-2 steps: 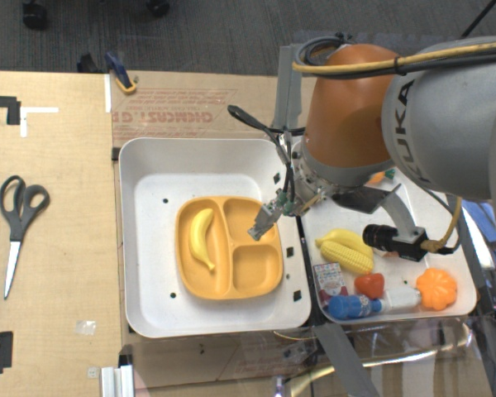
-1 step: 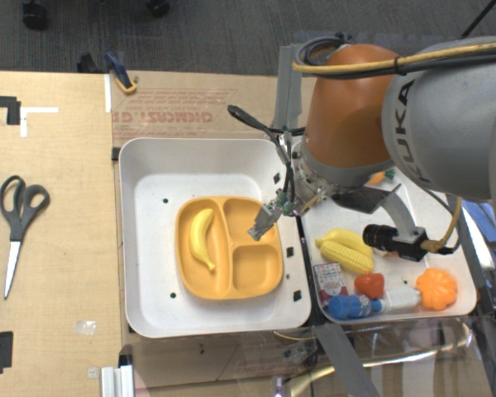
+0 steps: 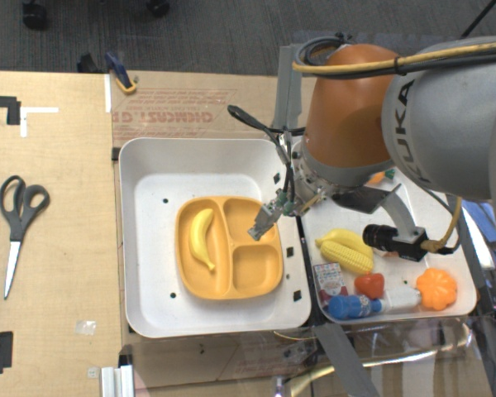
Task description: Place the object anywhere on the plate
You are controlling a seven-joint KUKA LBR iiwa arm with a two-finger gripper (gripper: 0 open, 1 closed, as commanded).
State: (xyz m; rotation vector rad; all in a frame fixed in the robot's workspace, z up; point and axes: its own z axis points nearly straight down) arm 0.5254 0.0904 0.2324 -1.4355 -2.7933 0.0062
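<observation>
Banana (image 3: 201,237), yellow and gently curved, lies in the left compartment of the orange divided plate (image 3: 256,275) inside the left white bin (image 3: 149,304). Its long axis runs nearly up and down the view, one tip toward the top, the other slanting down and right. Above the plate's upper right compartment hangs the gripper (image 3: 263,223), holding nothing that can be made out.
</observation>
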